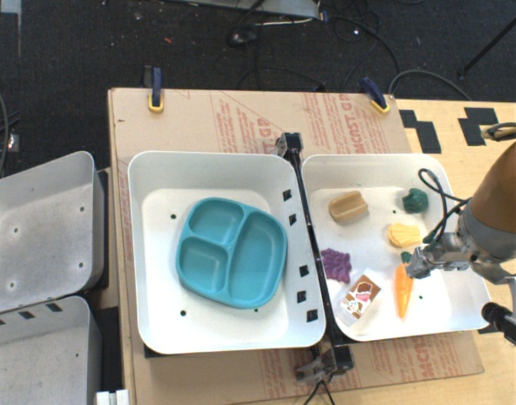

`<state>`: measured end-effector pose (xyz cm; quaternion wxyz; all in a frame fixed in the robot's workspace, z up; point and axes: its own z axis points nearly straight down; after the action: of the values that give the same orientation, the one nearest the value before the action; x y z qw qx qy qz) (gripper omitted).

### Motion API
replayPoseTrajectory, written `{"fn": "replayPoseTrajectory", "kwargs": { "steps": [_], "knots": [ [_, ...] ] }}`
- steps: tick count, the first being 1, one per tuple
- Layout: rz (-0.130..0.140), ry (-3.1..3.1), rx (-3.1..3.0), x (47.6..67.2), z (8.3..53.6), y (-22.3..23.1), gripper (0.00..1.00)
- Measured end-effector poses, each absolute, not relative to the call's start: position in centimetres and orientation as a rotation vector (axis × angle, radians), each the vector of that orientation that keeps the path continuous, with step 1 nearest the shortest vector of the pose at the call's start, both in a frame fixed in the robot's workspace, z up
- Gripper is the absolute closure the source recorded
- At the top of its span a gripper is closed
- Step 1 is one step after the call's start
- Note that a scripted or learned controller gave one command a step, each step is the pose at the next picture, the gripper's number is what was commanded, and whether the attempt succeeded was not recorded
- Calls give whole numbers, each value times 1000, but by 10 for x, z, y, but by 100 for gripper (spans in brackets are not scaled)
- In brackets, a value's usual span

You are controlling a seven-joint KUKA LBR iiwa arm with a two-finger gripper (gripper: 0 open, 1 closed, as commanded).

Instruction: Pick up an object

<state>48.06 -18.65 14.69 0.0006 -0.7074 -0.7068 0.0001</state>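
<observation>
Orange tapered carrot (403, 291), metal gripper (416, 262) just above, glossy white bin (469, 315)

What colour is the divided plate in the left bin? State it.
Turquoise blue; the divided plate shows in the camera view.

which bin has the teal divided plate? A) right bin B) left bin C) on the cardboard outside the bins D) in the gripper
B: the plate lies flat in the left bin, alone there; the carrot, tan block and other small items sit in the right bin.
</observation>
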Motion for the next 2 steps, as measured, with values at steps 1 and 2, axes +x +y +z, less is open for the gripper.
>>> {"fn": "replayPoseTrajectory", "kwargs": {
  "steps": [1,2],
  "knots": [
    [-1,-2225,-2219,483,190,-180,100],
    [-1,-2227,-2220,484,234,-180,100]
  ]
}}
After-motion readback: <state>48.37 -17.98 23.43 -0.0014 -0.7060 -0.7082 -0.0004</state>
